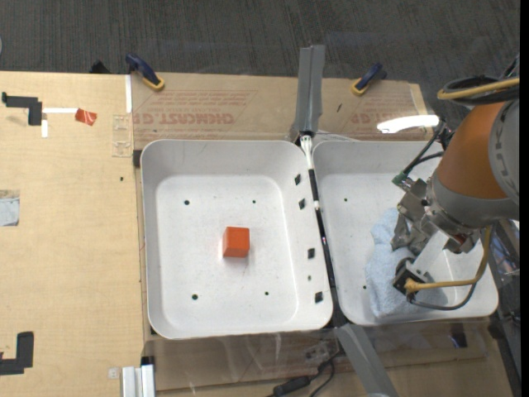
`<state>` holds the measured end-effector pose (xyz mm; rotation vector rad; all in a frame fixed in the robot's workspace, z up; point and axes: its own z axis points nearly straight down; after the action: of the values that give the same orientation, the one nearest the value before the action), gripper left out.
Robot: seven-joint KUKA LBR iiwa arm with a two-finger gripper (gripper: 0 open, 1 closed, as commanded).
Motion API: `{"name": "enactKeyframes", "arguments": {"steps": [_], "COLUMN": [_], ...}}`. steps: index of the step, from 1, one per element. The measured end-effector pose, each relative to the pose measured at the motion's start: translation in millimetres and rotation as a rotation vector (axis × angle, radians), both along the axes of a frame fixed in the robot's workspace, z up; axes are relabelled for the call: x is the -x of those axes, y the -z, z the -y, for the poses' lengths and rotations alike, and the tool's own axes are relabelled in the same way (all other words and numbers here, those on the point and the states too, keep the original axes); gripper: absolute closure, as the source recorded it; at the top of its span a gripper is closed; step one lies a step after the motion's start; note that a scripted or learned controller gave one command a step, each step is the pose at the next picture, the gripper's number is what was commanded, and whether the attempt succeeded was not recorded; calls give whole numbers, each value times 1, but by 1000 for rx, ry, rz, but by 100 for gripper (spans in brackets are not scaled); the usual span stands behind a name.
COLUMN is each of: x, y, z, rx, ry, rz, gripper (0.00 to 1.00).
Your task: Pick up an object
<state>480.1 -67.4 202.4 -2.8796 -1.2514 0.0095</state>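
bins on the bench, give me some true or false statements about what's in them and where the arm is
1. An orange block lies in the left bin. True.
2. A pale blue cloth lies in the right bin. True.
3. The arm is over the left bin. False: it is over the right bin, by the cloth.
4. The block sits against the left bin's wall. False: it is near the middle of the floor, apart from the walls.
5. Two clamps grip the cardboard's far edge. True.
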Motion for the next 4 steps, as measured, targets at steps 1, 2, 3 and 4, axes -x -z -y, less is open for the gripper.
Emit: {"name": "enactKeyframes", "arguments": {"steps": [1,2,3,4], "x": [-39,2,1,1], "y": [-43,-146,-153,-160], "z": [26,-54,-55,-54], "rx": [0,2,6,9], "ry": [-220,21,18,15], "rz": [2,2,-4,-11], "gripper": [100,100,100,100]}}
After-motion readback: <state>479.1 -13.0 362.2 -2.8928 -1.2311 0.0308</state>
